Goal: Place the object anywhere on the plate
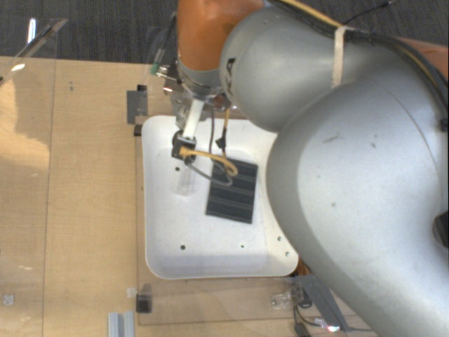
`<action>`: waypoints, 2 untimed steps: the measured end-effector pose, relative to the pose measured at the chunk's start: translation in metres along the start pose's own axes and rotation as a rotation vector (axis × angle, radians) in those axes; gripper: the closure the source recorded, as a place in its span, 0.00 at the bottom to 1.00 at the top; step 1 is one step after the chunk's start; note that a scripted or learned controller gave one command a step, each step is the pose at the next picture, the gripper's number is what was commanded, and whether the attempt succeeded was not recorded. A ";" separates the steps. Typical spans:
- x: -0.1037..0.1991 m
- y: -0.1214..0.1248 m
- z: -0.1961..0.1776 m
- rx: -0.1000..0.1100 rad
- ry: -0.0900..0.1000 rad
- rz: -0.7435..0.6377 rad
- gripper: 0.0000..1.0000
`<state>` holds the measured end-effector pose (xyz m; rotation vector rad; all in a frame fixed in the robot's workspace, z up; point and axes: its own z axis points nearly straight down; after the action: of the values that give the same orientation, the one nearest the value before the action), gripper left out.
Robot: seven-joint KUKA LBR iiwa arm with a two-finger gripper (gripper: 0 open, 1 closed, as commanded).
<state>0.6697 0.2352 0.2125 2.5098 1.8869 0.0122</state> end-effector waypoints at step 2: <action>0.000 0.000 0.082 0.001 -0.001 -0.107 1.00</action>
<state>0.6699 0.2353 0.1307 2.4055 2.0178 0.0107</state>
